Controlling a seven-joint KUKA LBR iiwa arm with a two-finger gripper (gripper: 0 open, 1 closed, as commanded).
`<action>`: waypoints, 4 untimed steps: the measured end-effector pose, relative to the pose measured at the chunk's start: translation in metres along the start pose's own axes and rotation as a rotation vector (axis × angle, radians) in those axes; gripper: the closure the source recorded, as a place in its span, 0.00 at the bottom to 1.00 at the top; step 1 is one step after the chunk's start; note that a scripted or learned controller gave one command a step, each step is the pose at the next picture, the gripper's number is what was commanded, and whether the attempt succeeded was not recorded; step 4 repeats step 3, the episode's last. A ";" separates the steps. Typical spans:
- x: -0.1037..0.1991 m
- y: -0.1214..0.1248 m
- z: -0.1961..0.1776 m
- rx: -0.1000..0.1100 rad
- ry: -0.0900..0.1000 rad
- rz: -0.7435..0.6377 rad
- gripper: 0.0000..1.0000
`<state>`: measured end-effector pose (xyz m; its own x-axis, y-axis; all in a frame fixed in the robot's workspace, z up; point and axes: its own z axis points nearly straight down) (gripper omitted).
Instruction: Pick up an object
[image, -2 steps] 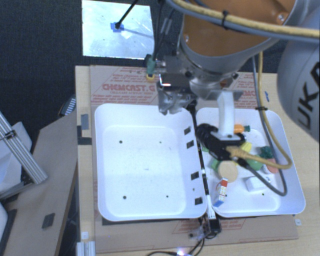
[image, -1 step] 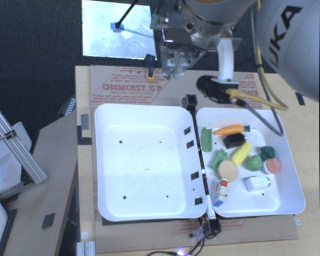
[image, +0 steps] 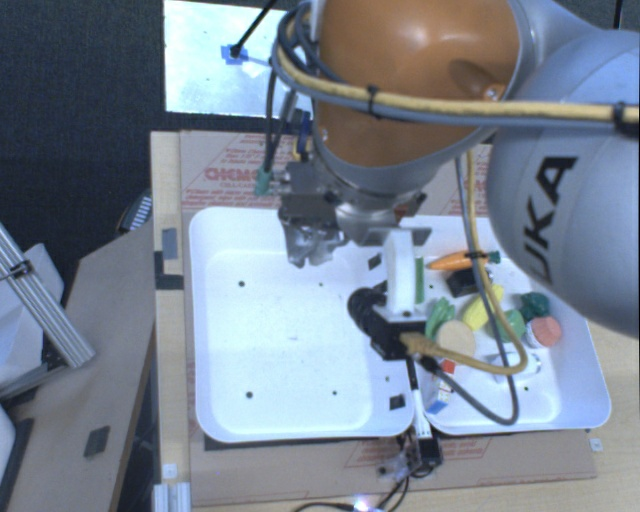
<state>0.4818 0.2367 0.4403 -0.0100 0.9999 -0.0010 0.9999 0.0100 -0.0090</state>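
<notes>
My gripper (image: 309, 240) hangs under the big orange wrist band, low over the far part of the left bin (image: 215, 330). Nothing shows beneath it but bare white floor. The loose objects all lie in the right bin (image: 585, 400): an orange carrot-like piece (image: 455, 262), a yellow piece (image: 476, 314), a green leafy piece (image: 439, 316), a beige round piece (image: 459, 340), a dark green piece (image: 535, 303) and a salmon round disc (image: 545, 331). The arm hides the far part of the right bin.
A black cable mount (image: 372, 315) and a yellow cable (image: 470, 365) hang from the wrist over the divider between the bins. A small blue piece (image: 437, 405) lies near the right bin's front edge. Cardboard (image: 220, 165) lines the bench under the bins.
</notes>
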 end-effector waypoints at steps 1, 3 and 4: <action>-0.004 0.062 -0.046 -0.017 0.003 0.011 1.00; -0.012 0.188 -0.057 -0.015 0.001 0.011 1.00; -0.012 0.188 -0.057 -0.015 0.001 0.011 1.00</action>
